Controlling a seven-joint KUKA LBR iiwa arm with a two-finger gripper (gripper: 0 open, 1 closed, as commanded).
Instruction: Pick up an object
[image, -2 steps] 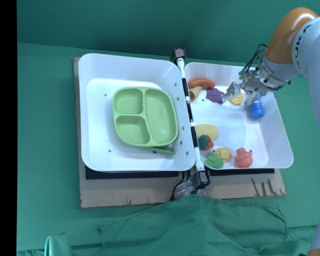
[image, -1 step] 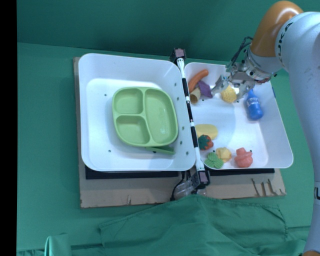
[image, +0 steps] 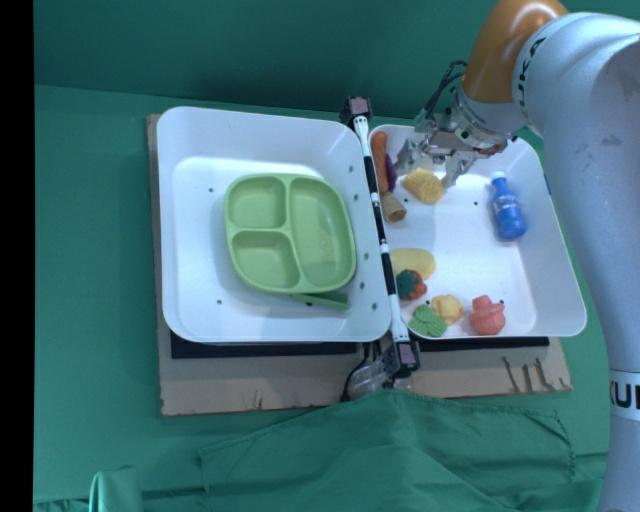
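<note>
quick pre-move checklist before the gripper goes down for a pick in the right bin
1. Gripper over the right bin: ok, it hangs at the far end.
2. Target under it: ok, the yellow toy food lies just below the fingertips.
3. Fingers spread for a descent: ok, they stand apart with nothing between them.
4. Neighbours near the target: not ok, the carrot and the small tan piece lie close on the divider side.
5. Blue bottle: ok, it lies apart from the target.
6. Contact with the target: cannot tell from this slanted view.
</note>
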